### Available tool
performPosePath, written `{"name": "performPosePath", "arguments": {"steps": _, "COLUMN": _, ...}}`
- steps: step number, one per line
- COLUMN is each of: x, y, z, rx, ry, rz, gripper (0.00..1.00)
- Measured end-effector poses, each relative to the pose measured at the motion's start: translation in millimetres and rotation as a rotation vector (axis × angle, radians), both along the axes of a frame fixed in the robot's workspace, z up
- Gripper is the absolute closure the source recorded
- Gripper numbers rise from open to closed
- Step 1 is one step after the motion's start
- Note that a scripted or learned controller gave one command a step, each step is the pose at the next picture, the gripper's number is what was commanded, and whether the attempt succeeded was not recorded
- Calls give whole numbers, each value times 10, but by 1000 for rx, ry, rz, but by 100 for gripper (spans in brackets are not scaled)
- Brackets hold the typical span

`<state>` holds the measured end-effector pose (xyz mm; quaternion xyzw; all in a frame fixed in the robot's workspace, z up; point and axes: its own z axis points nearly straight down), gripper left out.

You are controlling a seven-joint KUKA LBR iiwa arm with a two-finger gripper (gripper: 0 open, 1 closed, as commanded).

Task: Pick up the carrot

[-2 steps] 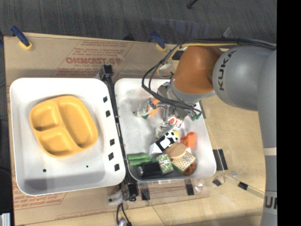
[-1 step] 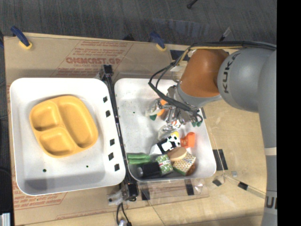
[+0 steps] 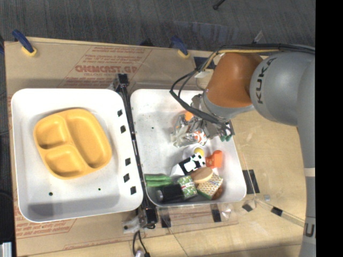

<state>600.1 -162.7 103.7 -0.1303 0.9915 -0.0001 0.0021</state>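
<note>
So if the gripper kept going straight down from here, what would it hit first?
Probably the carrot, the orange piece right at the gripper tips in the right bin. Depth is unclear, so it may land on the floor beside it.

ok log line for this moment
arm: over right bin | hand: low by carrot, grasp unclear | yellow tray: left bin

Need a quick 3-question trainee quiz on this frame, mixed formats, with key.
1. True or false: the yellow tray lies in the left bin.
2. Which bin is the tool over? A) left B) right
3. Fill in: the toys cluster at the right bin's ____ edge in the camera view.

Key: 1 true; 2 B; 3 lower
</note>
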Motion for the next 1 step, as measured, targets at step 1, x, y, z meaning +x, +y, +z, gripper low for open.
{"name": "performPosePath", "arguments": {"steps": 1, "x": -356, "y": -482, "z": -98, "rx": -2, "ry": 1, "rz": 333, "gripper": 100}}
